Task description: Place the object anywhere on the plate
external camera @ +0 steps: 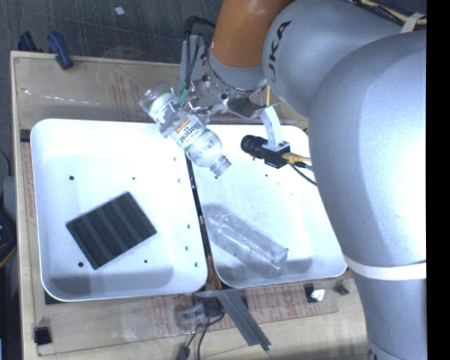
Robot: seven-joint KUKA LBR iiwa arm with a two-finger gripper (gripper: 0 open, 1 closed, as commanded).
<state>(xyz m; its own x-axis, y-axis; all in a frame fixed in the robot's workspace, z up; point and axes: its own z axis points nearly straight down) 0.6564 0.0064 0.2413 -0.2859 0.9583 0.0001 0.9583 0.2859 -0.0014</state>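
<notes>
Gripper clamped on labelled bottle, bottle tilted above seam between bins. Dark ridged plate in left bin. Second clear bottle lying in right bin.

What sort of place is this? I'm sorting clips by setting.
Probably a robotics lab bench: a KUKA arm over two white bins, clamps and cabling on a wooden board.

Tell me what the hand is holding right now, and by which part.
The hand holds a labelled plastic bottle above the bins, gripped near its base end; the capped neck tilts down toward the right bin.
</notes>
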